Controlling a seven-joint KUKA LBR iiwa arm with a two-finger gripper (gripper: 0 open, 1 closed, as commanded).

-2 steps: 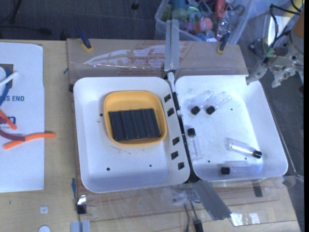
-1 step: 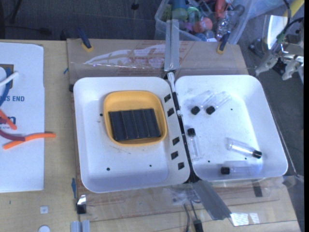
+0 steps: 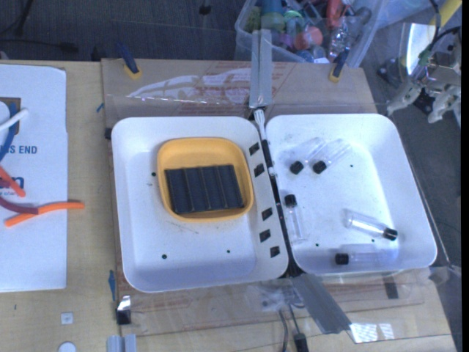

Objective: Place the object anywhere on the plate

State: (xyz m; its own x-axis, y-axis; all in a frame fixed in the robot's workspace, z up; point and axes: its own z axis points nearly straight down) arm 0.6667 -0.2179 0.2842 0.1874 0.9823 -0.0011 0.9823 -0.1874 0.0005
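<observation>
Starting at the far left: lying on the surface [image 3: 88, 79], a white printed sheet [image 3: 33, 218] cut off by the frame edge, its lettering only partly readable. Resting across it, an orange-handled tool [image 3: 44, 210], its working end running out of view.

Sitting in the left bin [image 3: 139, 255], a yellow plate [image 3: 204, 148]. Lying flat on the plate, inside its rim, a black ridged slab [image 3: 204, 188], covering much of the plate's floor.

Running along the seam between the bins, a row of small black tabs [image 3: 262, 196], too small to identify.

Lying scattered in the right bin [image 3: 410, 182], several clear vials with black caps [image 3: 368, 227]; glass bodies blending into the white floor, so exact count and outlines staying hard to make out.

Standing beyond the bins at the top, a clear tub of coloured items [image 3: 315, 13], cropped by the upper edge, contents jumbled.

Showing at the upper right edge, pale jointed hardware [image 3: 434, 86], cropped and blurred, well apart from the plate and touching nothing in either bin; possibly the claw, though not identifiable with confidence. Released or clenched: impossible to tell.
</observation>
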